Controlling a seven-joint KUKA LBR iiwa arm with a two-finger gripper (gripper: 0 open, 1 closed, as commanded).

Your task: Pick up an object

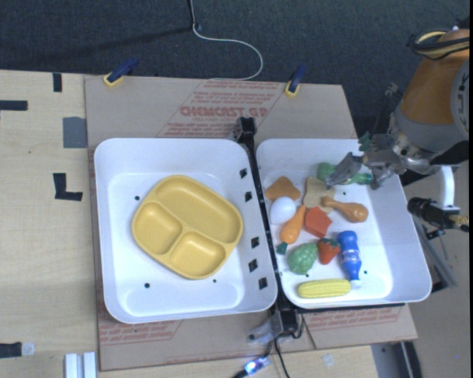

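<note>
Gripper (361, 169) over right bin's (406, 278) far edge by green toy (326, 171); jaws' state unclear. Risk: tight toy clutter, jaws nudge neighbours, miss grab.

One fixed camera hangs above the bench (31, 211) and looks down at a slant — far enough back to take in both white bins whole, the left bin (110, 235) and the right bin (402, 266), side by side at centre. The far bench edge lies toward 12 o'clock, the near edge toward 6 — the arm (433, 101) enters from 3 o'clock.
</note>
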